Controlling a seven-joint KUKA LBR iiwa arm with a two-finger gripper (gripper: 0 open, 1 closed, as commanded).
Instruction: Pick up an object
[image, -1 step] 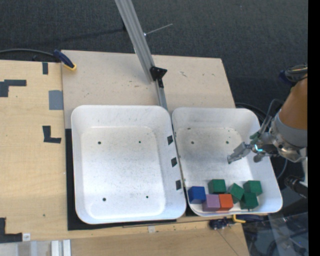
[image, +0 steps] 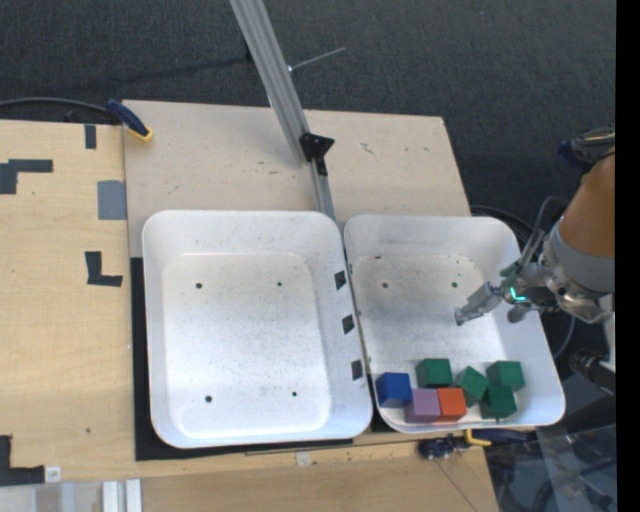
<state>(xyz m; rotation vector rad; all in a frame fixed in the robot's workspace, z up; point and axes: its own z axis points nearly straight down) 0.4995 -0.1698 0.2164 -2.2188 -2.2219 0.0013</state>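
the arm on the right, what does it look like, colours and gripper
The arm enters from the right with a broad orange band above a grey, rounded wrist section. Dark cables loop along its side. The gripper is metallic grey, with slim grey fingers and a small teal-green light or marking glowing at its base.

The claw (image: 478, 306) is hovering over the right bin (image: 420, 245), with coloured blocks (image: 452, 388) lying clustered below it, nearer the camera.
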